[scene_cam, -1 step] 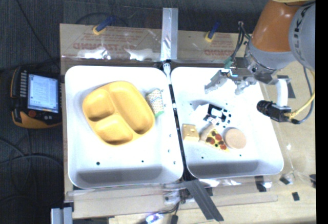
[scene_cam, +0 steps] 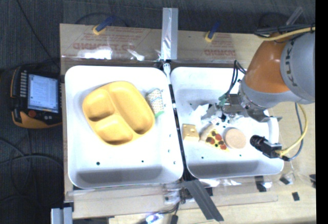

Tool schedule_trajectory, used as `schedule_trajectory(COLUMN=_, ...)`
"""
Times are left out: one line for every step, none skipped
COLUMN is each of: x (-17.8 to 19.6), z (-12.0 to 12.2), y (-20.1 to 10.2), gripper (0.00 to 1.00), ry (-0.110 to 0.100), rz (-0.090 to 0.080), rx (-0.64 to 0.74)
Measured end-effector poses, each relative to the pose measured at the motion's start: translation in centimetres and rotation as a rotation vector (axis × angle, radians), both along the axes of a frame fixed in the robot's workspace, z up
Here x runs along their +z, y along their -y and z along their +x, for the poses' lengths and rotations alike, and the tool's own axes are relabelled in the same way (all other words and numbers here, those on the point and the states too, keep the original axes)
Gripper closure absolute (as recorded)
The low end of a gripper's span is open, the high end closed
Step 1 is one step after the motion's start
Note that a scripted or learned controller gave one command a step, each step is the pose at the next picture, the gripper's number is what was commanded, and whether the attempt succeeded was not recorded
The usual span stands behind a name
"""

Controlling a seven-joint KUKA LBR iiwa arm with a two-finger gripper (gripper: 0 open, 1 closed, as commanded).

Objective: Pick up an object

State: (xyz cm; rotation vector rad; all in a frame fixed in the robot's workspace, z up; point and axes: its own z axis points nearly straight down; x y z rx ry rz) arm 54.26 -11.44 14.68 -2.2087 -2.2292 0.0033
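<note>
A handheld control pendant point(scene_cam: 36, 96) with a lit screen lies on the dark carpet at the far left of the frame, just outside the bench. Next to it, the left bin point(scene_cam: 77, 164) holds a yellow divided tray point(scene_cam: 118, 112), set at a tilt across the bin's upper middle. A small patterned packet point(scene_cam: 155, 100) sits touching the tray's right edge, close to the wall between the bins. Behind both bins, a brown cardboard backing point(scene_cam: 128, 41) runs across the upper part of the frame, with a strip of silver tape point(scene_cam: 169, 33) standing at its center.

In the right bin point(scene_cam: 230, 169), a small tan block point(scene_cam: 189, 131) lies near the left wall. Beside it, toward the bin's middle, sits a cluster of small things: a white crumpled piece point(scene_cam: 207, 114), a flat item with red and orange dots point(scene_cam: 218, 139) and a round tan disc point(scene_cam: 236, 138). The gripper point(scene_cam: 224, 114) hangs just above this cluster, at the bin's center. The slanted view from above does not settle how its jaws stand. The grey arm, with its orange band point(scene_cam: 266, 72), fills the upper right of the frame.
</note>
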Motion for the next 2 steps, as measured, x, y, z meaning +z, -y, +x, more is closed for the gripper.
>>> schedule_trajectory(x=-4.3, z=-1.4, y=1.5, gripper=0.0, ry=0.002, rz=0.0, rx=0.036)
schedule_trajectory(x=-5.6, z=-4.1, y=4.5, gripper=0.0, ry=0.018, rz=-0.001, rx=0.009)
